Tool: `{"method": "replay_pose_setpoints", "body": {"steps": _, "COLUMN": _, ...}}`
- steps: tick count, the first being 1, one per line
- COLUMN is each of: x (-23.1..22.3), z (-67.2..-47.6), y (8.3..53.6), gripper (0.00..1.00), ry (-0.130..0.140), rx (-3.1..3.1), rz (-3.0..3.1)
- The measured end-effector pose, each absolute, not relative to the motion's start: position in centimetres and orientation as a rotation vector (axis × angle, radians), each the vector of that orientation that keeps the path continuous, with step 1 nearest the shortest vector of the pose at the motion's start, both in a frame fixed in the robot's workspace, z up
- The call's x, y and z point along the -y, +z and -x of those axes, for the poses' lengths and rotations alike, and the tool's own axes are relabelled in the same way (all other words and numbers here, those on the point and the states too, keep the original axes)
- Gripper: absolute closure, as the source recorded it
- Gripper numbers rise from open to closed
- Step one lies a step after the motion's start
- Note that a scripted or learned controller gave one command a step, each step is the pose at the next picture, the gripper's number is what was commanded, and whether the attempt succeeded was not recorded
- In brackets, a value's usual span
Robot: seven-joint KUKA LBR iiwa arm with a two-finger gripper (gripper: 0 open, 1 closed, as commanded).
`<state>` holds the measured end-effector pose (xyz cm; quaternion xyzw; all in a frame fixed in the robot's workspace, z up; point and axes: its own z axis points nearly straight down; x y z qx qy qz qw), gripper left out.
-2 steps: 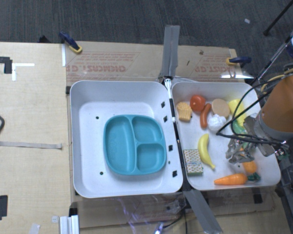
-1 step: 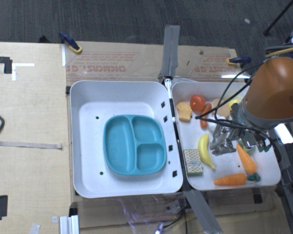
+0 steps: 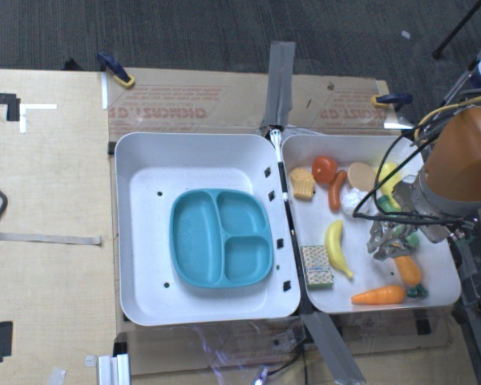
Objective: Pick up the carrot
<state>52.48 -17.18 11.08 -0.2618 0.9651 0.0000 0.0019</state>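
Note:
The carrot (image 3: 378, 296), orange and long, lies near the front wall of the right bin (image 3: 441, 295), its tip pointing left and a bit of green at its right end. My gripper (image 3: 388, 245) hangs over the right part of that bin, above and slightly right of the carrot. A shorter orange piece (image 3: 407, 269) sits just below the gripper, between it and the carrot. I see nothing clearly held.
The right bin also holds a banana (image 3: 337, 249), a speckled block (image 3: 317, 265), a red tomato (image 3: 324, 168), a reddish sausage-like piece (image 3: 337, 189), a yellow corn piece (image 3: 303, 184) and a beige round (image 3: 359, 174). A teal divided plate (image 3: 222, 237) lies in the left bin (image 3: 136, 215).

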Motion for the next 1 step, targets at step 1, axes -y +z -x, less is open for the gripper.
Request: {"method": "replay_pose_setpoints", "body": {"steps": 1, "x": 21.99, "z": -53.36, "y": 10.92, "gripper": 1.00, "ry": -0.002, "rx": -2.812, "rz": 1.387}}
